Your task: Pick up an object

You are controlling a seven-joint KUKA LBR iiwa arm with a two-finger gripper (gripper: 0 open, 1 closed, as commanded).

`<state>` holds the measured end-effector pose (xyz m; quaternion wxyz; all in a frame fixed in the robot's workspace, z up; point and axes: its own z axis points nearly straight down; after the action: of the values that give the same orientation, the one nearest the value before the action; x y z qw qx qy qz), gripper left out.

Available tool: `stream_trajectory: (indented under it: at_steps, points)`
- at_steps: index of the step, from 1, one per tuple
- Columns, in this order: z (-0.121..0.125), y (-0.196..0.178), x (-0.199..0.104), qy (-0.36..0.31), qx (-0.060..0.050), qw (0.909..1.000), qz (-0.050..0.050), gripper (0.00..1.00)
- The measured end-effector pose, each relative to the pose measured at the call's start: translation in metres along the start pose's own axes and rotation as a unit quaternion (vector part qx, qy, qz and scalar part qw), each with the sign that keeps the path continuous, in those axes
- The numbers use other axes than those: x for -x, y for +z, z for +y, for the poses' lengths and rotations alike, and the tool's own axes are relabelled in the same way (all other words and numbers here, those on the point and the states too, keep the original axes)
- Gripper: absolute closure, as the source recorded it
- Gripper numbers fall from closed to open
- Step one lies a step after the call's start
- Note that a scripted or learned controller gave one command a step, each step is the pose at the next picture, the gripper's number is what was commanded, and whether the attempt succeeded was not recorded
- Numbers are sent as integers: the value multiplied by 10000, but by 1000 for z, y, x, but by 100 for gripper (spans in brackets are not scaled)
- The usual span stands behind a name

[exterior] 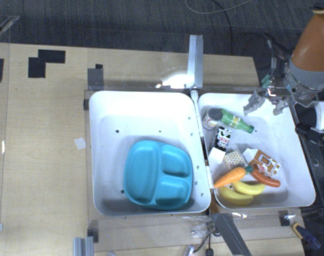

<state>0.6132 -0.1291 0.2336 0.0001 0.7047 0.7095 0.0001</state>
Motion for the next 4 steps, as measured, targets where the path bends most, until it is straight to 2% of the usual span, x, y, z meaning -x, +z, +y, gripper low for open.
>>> stream_trajectory:
  at_steps: [1,2,3,4]
  points:
    - [-68,127,27,394,-5,9992,3,0]
    - [-89,145,58,327,67,9994,-4,0]
    - [-85,134,57,313,108,9995,-10,100]
    - [-73,93,18,1237,8,9923,0,100]
